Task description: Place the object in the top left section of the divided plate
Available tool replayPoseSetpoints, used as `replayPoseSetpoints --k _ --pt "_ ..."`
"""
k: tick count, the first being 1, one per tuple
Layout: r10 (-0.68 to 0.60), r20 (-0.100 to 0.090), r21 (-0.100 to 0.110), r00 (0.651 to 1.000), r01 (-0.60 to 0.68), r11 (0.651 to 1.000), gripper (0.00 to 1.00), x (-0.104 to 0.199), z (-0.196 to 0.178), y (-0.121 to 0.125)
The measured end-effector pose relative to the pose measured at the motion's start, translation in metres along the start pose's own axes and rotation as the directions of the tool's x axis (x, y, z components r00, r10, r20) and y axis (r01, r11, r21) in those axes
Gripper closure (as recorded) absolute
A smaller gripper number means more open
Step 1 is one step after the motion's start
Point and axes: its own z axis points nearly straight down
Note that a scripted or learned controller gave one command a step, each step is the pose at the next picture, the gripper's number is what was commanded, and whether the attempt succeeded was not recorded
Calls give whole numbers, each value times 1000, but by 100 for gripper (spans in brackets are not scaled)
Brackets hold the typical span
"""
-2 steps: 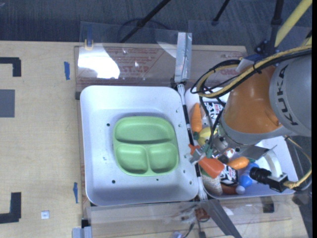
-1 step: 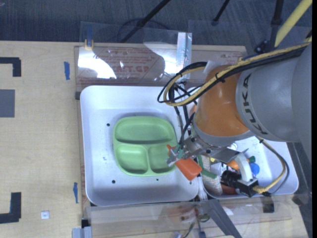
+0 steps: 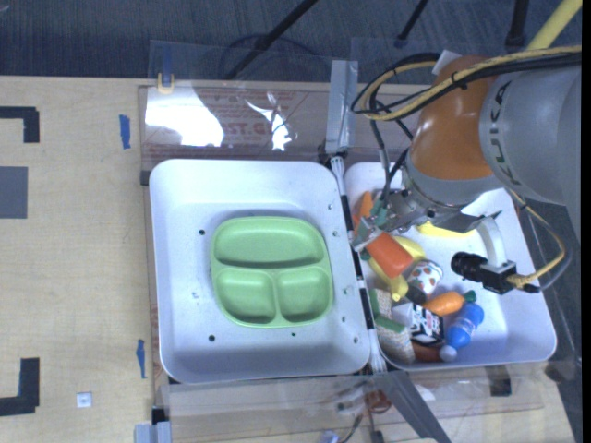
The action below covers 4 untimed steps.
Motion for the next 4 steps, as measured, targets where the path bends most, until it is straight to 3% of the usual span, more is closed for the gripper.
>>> replayPoseSetpoints --k 1,2,3,4 --pt "-70 -2 4 998 70 998 100 83 -29 -60" --pt "-120 6 -27 993 120 992 100 116 73 -23" --pt "296 1 2 955 -296 955 100 66 -1 6" --pt "295 1 2 955 -295 955 0 67 -1 6"
